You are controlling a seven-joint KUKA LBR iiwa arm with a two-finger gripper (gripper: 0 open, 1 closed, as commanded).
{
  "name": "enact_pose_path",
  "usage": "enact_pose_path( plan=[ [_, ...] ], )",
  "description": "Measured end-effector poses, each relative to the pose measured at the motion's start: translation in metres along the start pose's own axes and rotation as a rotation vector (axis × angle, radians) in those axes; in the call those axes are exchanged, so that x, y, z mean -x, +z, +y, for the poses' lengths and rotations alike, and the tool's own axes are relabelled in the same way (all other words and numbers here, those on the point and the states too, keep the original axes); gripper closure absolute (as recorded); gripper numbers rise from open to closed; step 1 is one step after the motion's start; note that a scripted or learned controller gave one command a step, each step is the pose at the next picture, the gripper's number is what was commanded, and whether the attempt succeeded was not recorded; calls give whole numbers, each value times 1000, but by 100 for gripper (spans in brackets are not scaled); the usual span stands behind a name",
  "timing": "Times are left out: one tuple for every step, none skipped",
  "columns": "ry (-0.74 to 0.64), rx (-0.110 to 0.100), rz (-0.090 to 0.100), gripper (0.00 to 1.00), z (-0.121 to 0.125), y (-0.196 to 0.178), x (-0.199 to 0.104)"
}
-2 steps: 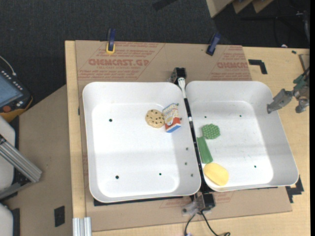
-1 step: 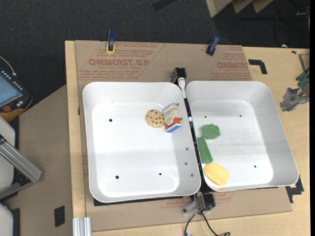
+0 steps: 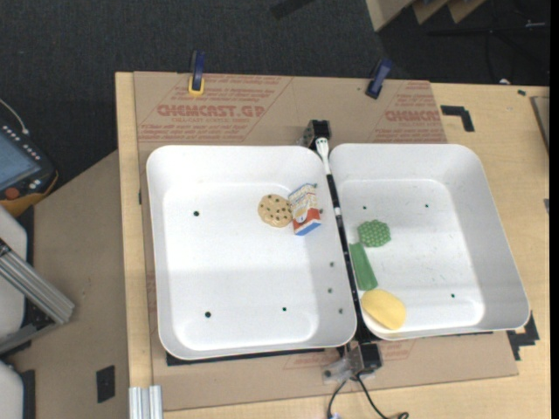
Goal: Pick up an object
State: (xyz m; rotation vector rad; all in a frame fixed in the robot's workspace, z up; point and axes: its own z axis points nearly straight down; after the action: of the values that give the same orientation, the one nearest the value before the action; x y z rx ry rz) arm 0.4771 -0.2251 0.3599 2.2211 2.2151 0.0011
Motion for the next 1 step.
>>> enact_pose_path(
  plan=[
    [-6,-8,5,100,19,60,-35]
  ],
)
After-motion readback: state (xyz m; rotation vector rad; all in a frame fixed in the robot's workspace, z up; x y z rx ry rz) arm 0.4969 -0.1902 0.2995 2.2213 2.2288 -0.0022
